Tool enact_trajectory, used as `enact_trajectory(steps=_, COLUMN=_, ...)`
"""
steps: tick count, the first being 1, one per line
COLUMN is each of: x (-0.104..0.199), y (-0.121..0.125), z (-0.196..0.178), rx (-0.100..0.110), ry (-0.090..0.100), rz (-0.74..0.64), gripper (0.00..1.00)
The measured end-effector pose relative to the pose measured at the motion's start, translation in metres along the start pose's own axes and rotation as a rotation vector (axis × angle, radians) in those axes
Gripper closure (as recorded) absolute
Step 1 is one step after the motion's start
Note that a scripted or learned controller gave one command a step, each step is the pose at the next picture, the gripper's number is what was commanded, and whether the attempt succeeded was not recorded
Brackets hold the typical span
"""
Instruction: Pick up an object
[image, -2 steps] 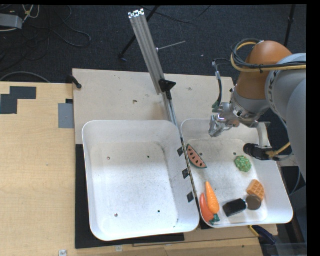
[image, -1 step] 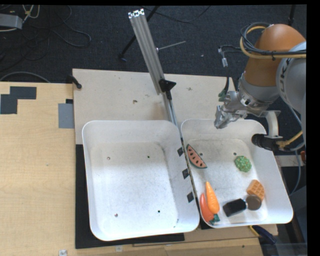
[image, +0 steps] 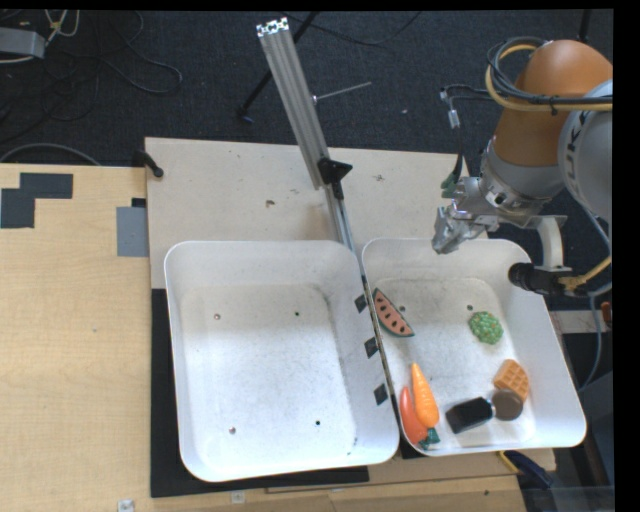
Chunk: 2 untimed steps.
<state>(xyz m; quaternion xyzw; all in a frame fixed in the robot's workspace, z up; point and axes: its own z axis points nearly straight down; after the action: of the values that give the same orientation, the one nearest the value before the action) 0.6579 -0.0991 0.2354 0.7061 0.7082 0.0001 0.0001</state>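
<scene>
Right bin, shallow white plastic on the surface, holds all candidates; end effector hangs above its far rim, carrying nothing, finger state indiscernible. Descend vertically over an isolated item: watermelon slice, flat; carrot, tapered; waffle, ridged; green lump, knobbly

We see a thick arm with a rounded orange shell above the wrist and smooth grey casing on the link beside it. Black and yellowish cables loop over the top of the orange part, and a thin wire hangs off its left side. Below the orange shell sits a grey ring, then a cluttered metal wrist block with a small green part. The gripper is silvery metal, small and narrow.
</scene>
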Motion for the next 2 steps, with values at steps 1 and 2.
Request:
enact_trajectory(steps=1, x=0.034, y=-0.028, z=0.008, rx=0.006, ry=0.002, rz=0.000, gripper=1.00)
enact_trajectory(steps=2, x=0.083, y=-0.050, z=0.014, rx=0.006, ry=0.002, rz=-0.001, gripper=1.00)
